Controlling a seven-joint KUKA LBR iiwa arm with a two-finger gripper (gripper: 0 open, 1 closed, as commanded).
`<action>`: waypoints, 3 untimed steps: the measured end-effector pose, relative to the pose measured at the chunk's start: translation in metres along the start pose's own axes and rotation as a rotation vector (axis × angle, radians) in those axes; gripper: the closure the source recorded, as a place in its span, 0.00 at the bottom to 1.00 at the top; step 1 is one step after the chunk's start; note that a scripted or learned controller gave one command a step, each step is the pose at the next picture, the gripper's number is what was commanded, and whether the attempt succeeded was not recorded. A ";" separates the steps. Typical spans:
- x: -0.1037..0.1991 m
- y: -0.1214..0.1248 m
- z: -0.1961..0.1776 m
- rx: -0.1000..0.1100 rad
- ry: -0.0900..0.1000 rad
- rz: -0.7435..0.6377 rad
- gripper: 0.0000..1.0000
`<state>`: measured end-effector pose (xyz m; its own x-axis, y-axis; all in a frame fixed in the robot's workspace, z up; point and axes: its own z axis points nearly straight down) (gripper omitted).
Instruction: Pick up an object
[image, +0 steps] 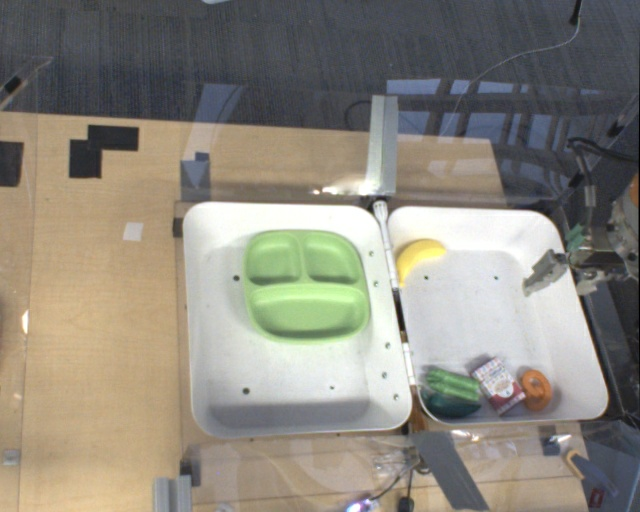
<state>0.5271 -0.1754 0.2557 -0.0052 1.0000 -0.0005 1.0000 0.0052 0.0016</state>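
Right now the gripper (548, 270) hovers at the right bin's (480, 300) right edge; how it's set, I cannot tell. A yellow banana (420, 258) sits top-left there, a small carton (497, 384) and orange (535, 388) bottom-right. Green tray (304, 283) fills the left bin (215, 330).

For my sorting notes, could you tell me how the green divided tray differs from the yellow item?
The green divided tray is far larger than the yellow item. The tray lies in the left bin, the yellow item in the right bin. The tray looks flat with three compartments; the yellow item is rounded. Both lie untouched.
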 end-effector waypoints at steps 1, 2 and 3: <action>0.000 0.000 0.000 0.000 0.000 0.000 0.00; -0.022 0.041 -0.040 -0.001 -0.001 0.403 0.00; -0.018 0.050 -0.060 -0.003 -0.001 -0.070 0.00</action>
<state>0.5772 -0.1932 0.3161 -0.0746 0.9972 -0.0022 0.9972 0.0746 0.0046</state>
